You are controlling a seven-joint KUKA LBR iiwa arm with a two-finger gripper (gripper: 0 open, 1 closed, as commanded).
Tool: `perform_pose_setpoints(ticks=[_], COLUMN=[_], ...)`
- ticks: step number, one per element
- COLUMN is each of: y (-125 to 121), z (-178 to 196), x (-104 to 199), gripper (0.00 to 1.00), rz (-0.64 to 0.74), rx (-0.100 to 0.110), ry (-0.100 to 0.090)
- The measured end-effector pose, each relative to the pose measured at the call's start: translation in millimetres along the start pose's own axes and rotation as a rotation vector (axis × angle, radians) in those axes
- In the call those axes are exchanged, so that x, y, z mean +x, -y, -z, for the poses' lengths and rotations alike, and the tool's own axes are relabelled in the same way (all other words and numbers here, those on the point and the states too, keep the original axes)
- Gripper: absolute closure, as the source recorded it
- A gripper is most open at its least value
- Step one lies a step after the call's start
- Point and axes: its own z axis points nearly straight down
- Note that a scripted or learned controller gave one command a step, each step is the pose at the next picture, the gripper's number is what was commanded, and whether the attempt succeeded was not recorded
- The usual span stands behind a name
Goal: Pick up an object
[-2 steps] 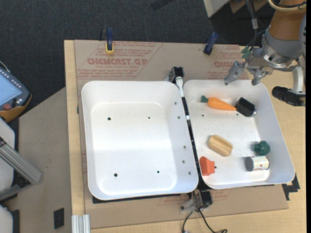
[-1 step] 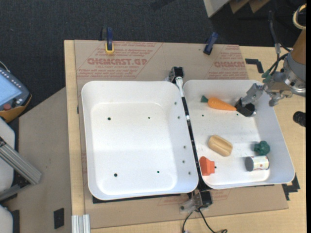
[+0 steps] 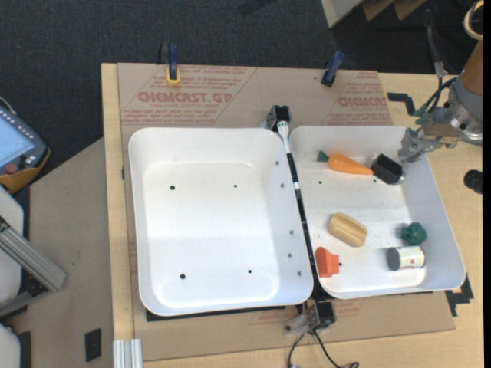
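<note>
The arm comes in from the right edge of the camera view, and its hand (image 3: 413, 146) hangs over the far right corner of the right bin (image 3: 430, 282), low above the bin's rim. Whether the hand is open or closed cannot be told from this angle, and nothing can be seen held in it. Just beside the hand, on the bin floor, lies a small black block (image 3: 387, 169), and touching or nearly touching that block is a toy carrot (image 3: 349, 164) with a green top, lying on its side and pointing toward the divider between the bins. Nearer the camera sits a tan bread-like roll (image 3: 347, 230) in the middle of the bin, with an orange-red block (image 3: 327, 262) at the near left corner. Along the right side are a dark green lumpy object (image 3: 414, 233) and, just beside it, a small grey and white cylinder (image 3: 405, 258) lying on its side. The left bin (image 3: 146, 175) sits alongside on the bench (image 3: 230, 83).
</note>
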Motion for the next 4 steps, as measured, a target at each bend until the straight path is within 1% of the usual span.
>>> perform_pose_setpoints(ticks=[1, 2, 3, 4], y=[-27, 65, 49, 26], z=[113, 194, 72, 134], x=[16, 6, 98, 116], gripper=[1.0, 1.0, 1.0, 1.0], rz=[0.004, -0.004, 0.009, 0.004], rx=[-0.01, -0.005, 0.013, -0.005], ry=[0.002, 0.001, -0.006, 0.0])
